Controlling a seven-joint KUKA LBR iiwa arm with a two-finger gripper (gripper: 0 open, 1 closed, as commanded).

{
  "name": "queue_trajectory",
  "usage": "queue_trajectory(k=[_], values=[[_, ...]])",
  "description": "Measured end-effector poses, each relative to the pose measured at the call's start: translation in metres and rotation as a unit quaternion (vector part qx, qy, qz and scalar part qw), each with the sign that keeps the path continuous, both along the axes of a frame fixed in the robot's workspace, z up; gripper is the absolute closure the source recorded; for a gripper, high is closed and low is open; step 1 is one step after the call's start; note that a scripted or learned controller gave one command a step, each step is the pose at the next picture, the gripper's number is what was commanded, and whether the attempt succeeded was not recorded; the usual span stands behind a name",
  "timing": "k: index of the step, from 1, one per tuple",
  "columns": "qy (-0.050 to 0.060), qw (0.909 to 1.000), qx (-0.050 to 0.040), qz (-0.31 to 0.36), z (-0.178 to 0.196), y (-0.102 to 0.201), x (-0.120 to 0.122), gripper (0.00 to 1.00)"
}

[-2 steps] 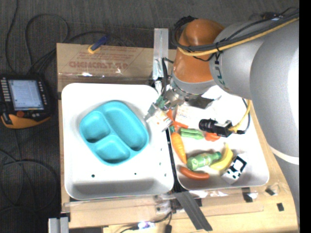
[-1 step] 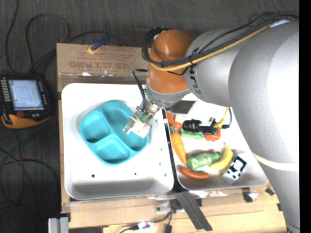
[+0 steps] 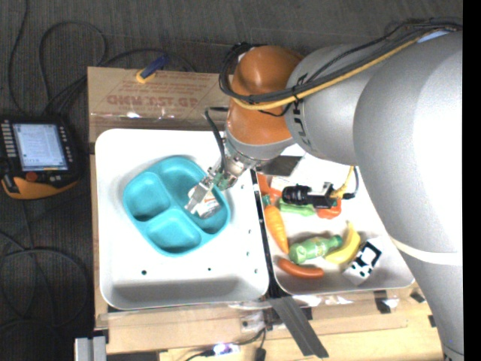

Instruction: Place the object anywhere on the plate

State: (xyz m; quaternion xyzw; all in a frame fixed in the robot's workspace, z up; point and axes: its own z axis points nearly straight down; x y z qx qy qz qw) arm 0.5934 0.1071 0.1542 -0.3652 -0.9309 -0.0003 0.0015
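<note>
I can't tell how the jaws stand; the gripper (image 3: 204, 199) hangs over the right compartment of the turquoise plate (image 3: 154, 194) in the left bin (image 3: 113, 277). No writing reads clearly from here. The green bottle (image 3: 313, 248) lies in the right bin (image 3: 398, 277), well apart, beside a banana (image 3: 346, 245) and carrot (image 3: 276, 226).

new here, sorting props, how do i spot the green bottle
Look in the right bin, the one crowded with toy food. Near its front lies the green bottle, on its side between an orange carrot and a yellow banana; it's the green piece with a label.
</note>
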Motion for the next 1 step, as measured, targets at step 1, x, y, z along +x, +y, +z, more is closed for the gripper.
queue_trajectory(k=[1], values=[[-0.001, 0.9978, 0.0009, -0.066, -0.0315, 0.0542, 0.0027, 0.00]])
